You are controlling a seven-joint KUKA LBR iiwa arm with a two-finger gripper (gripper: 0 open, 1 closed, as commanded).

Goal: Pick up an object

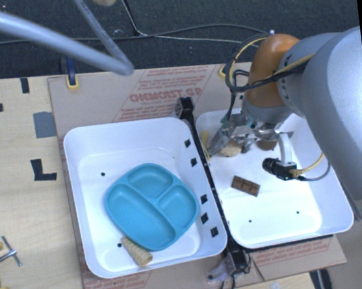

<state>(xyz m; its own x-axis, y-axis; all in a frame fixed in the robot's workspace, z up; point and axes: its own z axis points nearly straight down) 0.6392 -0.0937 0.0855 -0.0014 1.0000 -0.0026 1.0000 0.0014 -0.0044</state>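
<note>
Faintly, "CHEMCAST GP" on cardboard

Arm cut off at right edge; pale object partly hidden under the wrist, can't ID.

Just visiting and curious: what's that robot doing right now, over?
Hand low in right bin, at a pale object near the divider. Brown block lies apart, untouched. Left bin holds blue tray, cone.

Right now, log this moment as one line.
arm: in right bin | gripper: over pale object by divider | brown block: loose | blue tray, cork: left bin
</note>
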